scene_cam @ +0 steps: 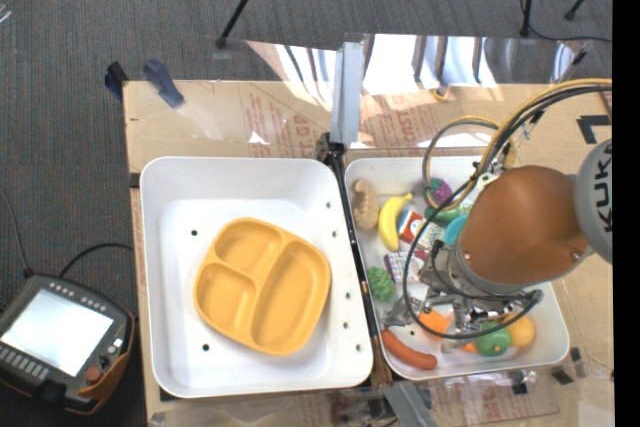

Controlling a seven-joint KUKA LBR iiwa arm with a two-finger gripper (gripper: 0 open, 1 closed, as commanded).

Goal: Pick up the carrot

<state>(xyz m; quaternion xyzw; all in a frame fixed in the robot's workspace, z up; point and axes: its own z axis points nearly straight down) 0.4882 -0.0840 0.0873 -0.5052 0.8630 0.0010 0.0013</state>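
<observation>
The carrot (435, 323) is a small orange piece lying in the front part of the right bin (556, 351), partly covered by the gripper's metal parts. My gripper (432, 308) hangs straight down over it under the arm's orange band (520, 225), low among the toys. The wrist hides much of the bin's middle, and I cannot see whether the gripper touches the carrot.
Around the carrot lie a red sausage (410, 351), a green fruit (492, 345), a yellow fruit (521, 332), broccoli (380, 283), a banana (392, 218) and a beige piece (365, 205). The left bin (170, 215) holds a yellow divided plate (262, 285).
</observation>
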